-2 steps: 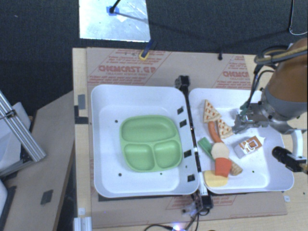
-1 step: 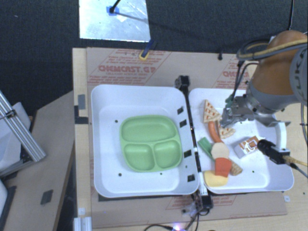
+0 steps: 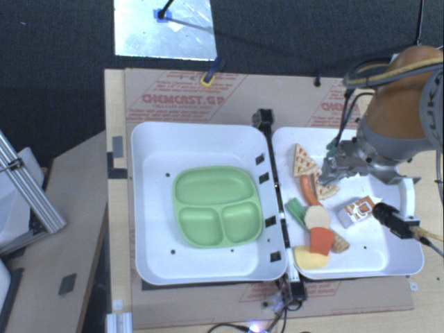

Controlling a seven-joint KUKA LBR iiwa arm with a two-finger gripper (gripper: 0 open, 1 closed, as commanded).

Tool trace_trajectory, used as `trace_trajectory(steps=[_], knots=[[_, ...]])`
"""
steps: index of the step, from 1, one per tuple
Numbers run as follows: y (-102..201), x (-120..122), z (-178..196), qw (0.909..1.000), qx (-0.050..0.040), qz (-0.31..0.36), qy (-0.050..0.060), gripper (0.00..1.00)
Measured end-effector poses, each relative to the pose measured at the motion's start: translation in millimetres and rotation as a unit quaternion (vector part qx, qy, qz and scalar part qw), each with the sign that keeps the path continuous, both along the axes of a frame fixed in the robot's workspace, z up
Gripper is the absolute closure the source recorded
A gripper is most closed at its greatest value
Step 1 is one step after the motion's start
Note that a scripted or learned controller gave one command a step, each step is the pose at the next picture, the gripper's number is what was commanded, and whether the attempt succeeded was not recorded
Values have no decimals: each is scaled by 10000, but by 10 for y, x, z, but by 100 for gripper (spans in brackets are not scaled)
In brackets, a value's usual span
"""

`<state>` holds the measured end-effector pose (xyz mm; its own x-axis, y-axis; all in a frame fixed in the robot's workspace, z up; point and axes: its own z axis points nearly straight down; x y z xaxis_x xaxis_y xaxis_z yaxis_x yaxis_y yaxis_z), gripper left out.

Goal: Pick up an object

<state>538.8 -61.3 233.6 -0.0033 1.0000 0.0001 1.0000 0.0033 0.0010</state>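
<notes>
The right bin holds a heap of toy food: a waffle-patterned pizza wedge, a red-orange sausage, a green piece, a beige round piece, a red-orange block, a yellow slice and a small grey-and-orange box. My gripper hangs low over the bin's middle, just right of the pizza wedge and sausage, above a tan piece. Whether anything sits in its grasp cannot be made out.
The left bin bears a green three-compartment plate. A black divider strip runs between the two bins. The grey arm with its orange band comes in from the right above the right bin's far corner.
</notes>
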Motion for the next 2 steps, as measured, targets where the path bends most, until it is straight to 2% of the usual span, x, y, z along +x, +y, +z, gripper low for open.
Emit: trace_trajectory(steps=[1, 2], knots=[[-108, 39, -28, 10000, -6, -16, -8, 100], [-21, 34, -187, 10000, -2, 3, 3, 100]])
